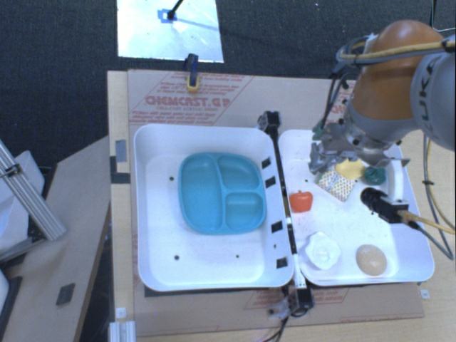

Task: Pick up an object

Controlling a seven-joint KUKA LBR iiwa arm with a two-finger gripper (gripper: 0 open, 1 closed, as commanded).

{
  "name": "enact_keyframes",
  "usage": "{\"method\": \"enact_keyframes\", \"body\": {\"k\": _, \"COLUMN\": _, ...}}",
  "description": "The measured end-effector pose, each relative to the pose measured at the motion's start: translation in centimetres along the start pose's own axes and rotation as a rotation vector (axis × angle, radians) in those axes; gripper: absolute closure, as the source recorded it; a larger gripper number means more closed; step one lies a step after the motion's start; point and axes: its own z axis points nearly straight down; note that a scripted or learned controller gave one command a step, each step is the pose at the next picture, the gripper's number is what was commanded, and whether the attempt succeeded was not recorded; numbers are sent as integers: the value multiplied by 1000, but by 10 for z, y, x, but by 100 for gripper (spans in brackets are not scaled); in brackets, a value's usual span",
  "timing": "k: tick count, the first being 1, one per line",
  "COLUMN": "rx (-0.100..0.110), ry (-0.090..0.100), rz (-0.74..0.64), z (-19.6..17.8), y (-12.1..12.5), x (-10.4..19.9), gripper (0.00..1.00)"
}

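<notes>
White, shallow left bin (146, 219), resting on a brown cardboard sheet (189, 100) printed in red. Holds one blue tray (219, 201) with three compartments, lying flat near the middle and clear of every wall. Sits side by side with the right bin (407, 242), also white, with a row of black clips (276, 191) along the seam between the two.

Just right of that seam, on the right bin's floor, a small red-orange piece (301, 201), perhaps a toy tomato, though too small to tell. Nearer the front edge, a crumpled white lump (322, 250). Beside it to the right, apart from it, a rounded tan piece (371, 259) close to the front wall.

Toward the back of the same bin, a flat checkered packet (336, 185). Just behind it, and seemingly touching it, a yellow piece (349, 169). Right of that, a small teal piece (375, 174).

Reaching in from the right, a grey arm (436, 91) with a broad orange band (388, 63). Ends in the gripper (322, 161), low over the back left part of the right bin, just beside the checkered packet's left end. Cannot tell how wide it stands, nor whether it has hold of anything: too dark and blurred at this slant.
</notes>
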Motion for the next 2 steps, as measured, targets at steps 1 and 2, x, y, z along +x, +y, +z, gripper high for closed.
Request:
{"method": "enact_keyframes", "body": {"k": 1, "rx": 0, "ry": 0, "rz": 0, "z": 17, "y": -16, "x": 47, "gripper": 100}}
{"method": "enact_keyframes", "body": {"k": 2, "rx": 0, "ry": -1, "rz": 1, "z": 25, "y": -34, "x": 88, "gripper": 100}}
